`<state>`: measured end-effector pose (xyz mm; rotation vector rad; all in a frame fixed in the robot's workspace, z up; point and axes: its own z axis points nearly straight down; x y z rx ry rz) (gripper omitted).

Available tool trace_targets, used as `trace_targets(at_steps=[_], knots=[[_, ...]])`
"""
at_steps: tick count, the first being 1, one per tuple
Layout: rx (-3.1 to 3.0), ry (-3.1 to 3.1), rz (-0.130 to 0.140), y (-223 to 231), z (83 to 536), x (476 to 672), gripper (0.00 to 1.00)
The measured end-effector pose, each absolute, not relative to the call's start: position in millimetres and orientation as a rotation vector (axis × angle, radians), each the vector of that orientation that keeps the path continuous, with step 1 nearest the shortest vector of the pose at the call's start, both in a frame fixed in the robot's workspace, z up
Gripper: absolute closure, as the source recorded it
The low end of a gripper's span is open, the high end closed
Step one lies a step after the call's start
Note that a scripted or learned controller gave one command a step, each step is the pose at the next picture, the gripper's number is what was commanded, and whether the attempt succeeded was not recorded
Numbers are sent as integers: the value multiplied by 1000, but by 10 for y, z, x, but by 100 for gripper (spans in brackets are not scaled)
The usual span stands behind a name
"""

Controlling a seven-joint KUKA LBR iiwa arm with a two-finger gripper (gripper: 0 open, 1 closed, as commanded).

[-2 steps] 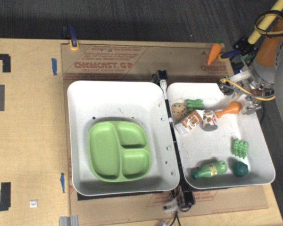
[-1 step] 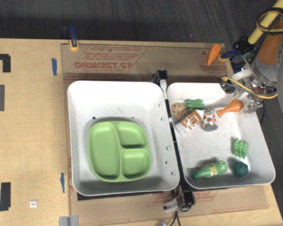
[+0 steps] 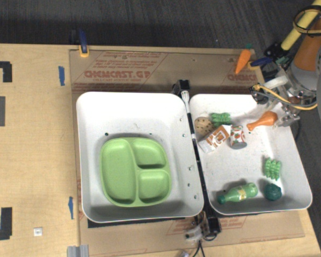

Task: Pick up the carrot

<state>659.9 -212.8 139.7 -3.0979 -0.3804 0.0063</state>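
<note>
The orange carrot (image 3: 262, 121) hangs over the back right part of the right bin (image 3: 289, 149), its pointed tip facing left. Its thick end sits between the fingers of my gripper (image 3: 281, 116), which is shut on it. The grey arm with its orange band (image 3: 309, 52) comes down from the upper right, with cables around the wrist.
The right bin also holds a cookie (image 3: 203, 125), a green toy (image 3: 221, 118), a small box (image 3: 216, 137), a can (image 3: 236, 137), a green bottle (image 3: 238, 193), a teal ball (image 3: 273, 191) and a green piece (image 3: 272, 168). A green divided plate (image 3: 135, 170) lies in the left bin (image 3: 91, 122). An orange clamp (image 3: 243, 61) grips the board's back edge.
</note>
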Motion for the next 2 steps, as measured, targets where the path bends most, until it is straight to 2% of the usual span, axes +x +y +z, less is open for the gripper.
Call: trace_targets(at_steps=[1, 2], knots=[[-2856, -1277, 2, -2191, 1222, 6485, 100], [-2834, -1347, 2, -1405, 1453, 6380, 100]])
